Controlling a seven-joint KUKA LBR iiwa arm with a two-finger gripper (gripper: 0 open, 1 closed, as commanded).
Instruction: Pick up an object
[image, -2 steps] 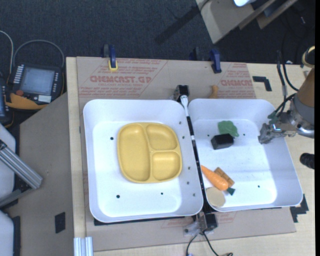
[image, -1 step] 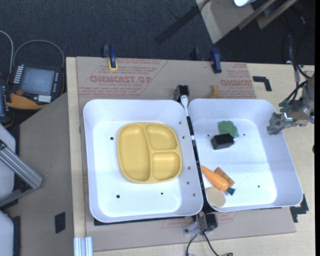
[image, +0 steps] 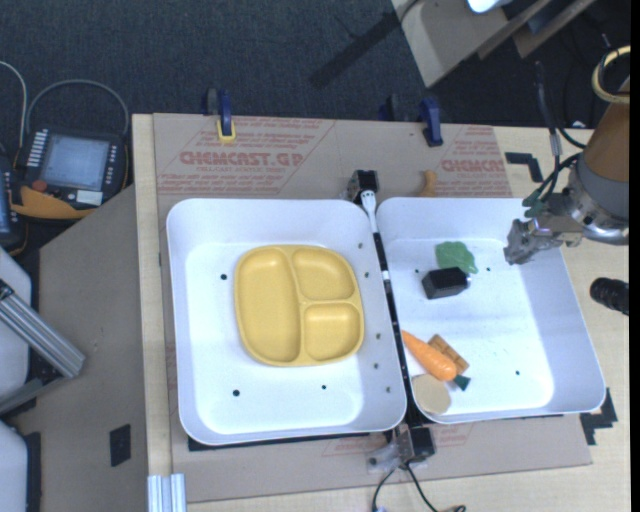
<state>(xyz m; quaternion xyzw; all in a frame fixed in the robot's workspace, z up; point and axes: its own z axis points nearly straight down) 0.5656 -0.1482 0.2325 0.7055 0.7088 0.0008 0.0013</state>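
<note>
The right bin (image: 540, 330) holds a green leafy piece (image: 456, 255), a black block (image: 445, 283) just below it, an orange carrot (image: 430, 354), a small brown piece (image: 450, 354) beside the carrot and a tan round disc (image: 433, 394) at the bin's front left. My gripper (image: 521, 243) hangs over the right bin's far right part, to the right of the green piece and apart from every object. Nothing shows between its tips.
The left bin (image: 200, 400) carries a yellow divided plate (image: 298, 304). Blue clamps (image: 224, 112) hold the cardboard board at the back. A grey pendant with a screen (image: 72, 162) lies off the bench at the left.
</note>
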